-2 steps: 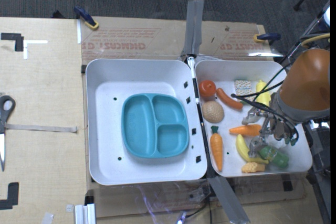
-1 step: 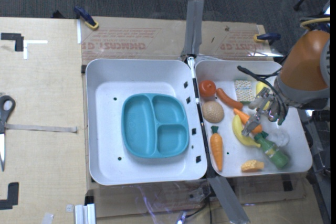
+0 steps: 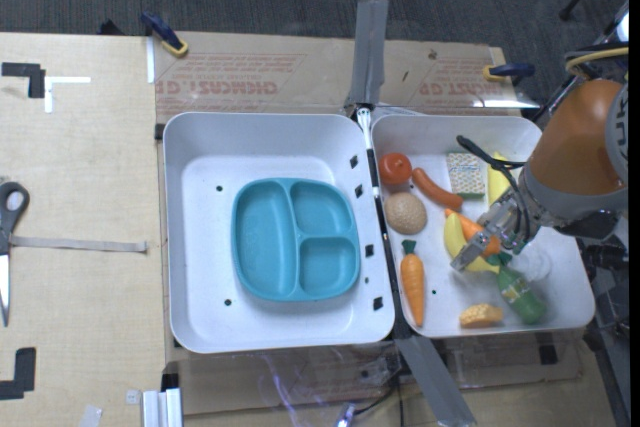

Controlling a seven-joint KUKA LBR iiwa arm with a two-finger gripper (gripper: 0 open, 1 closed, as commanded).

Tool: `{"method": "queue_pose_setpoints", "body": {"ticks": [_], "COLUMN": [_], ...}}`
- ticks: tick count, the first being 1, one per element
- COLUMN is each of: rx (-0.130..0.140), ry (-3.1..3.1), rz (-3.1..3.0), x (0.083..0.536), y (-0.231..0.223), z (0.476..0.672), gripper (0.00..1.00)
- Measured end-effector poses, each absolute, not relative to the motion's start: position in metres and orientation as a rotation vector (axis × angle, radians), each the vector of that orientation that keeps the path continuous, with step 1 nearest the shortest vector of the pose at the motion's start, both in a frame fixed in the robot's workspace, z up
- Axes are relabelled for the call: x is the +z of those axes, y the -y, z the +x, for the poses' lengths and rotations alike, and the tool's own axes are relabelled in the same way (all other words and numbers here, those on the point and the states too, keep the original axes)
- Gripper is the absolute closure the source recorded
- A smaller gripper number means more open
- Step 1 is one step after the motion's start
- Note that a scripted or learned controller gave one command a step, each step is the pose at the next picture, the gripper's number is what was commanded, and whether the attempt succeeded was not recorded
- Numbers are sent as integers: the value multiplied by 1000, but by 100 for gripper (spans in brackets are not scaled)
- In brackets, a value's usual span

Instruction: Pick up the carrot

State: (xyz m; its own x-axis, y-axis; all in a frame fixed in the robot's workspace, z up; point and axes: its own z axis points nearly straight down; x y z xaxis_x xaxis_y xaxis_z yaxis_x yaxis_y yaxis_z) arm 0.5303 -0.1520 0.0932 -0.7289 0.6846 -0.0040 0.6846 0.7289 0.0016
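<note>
Carrot point(image 3: 412, 288): lower left of right bin point(image 3: 570, 315), ungrasped. Gripper point(image 3: 478, 248): near banana point(image 3: 458, 237), spread indiscernible. Step: approach; next, shift left over carrot.

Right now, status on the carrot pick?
Gripper low in right bin, over yellow item. Carrot lying loose by the divider, apart from gripper. Brown ball just above carrot.

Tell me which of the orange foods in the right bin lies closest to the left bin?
The carrot, long with a green top, lying along the bin's left wall. The tomato sits slightly further right, and the sausage lies nearer the middle.
</note>
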Motion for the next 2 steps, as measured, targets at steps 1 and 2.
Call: {"method": "queue_pose_setpoints", "body": {"ticks": [1, 2], "rx": [2, -1], "ry": [-2910, -2803], "rz": [1145, 1414], "x": [106, 92], "y": [151, 105], "z": [534, 570], "gripper": [100, 100]}}
